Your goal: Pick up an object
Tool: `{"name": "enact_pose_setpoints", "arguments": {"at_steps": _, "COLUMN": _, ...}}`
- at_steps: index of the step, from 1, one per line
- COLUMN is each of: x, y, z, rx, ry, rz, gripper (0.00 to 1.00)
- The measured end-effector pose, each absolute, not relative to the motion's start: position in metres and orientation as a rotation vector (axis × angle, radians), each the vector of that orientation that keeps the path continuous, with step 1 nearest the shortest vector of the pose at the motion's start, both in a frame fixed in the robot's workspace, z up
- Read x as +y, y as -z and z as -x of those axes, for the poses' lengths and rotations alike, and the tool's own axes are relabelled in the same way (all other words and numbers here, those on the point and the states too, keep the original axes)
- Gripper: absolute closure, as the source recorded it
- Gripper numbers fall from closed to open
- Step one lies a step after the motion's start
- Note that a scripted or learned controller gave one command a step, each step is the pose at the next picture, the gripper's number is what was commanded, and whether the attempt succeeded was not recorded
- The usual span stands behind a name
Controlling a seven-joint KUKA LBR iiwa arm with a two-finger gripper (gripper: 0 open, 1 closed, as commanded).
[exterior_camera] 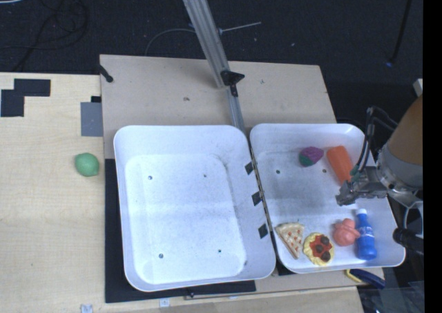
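Observation:
The right bin (pixel 290 140) holds several toys: a purple and green piece (pixel 310 156), an orange block (pixel 339 163), a pink lump (pixel 344 231), a blue bottle with a white cap (pixel 364 238), a pizza slice (pixel 291 238) and a round red and yellow piece (pixel 318 248). My gripper (pixel 349 193) hangs low over the bin's right side, just below the orange block and above the pink lump and the bottle. Nothing shows between its fingertips.
The left bin (pixel 181 208) lies beside the right one, with black clips along the shared rim. A green ball (pixel 87 164) rests on the wooden bench to the left. A metal rail (pixel 209 35) slants up behind the bins.

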State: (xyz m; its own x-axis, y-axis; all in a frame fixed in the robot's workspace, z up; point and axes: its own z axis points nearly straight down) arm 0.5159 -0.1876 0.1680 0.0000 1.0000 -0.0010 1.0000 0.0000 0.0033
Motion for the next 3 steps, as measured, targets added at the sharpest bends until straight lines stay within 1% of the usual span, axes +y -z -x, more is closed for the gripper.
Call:
{"name": "enact_pose_setpoints", "arguments": {"at_steps": 1, "x": -0.188, "y": -0.209, "z": -0.517, "rx": 2.219, "ry": -0.003, "rz": -2.220, "gripper": 1.00}}
{"name": "enact_pose_setpoints", "arguments": {"at_steps": 2, "x": -0.138, "y": -0.220, "z": -0.545, "rx": 2.226, "ry": -0.001, "rz": -2.216, "gripper": 1.00}}
{"name": "enact_pose_setpoints", "arguments": {"at_steps": 3, "x": -0.090, "y": -0.214, "z": -0.575, "rx": 2.226, "ry": 0.001, "rz": -2.218, "gripper": 1.00}}
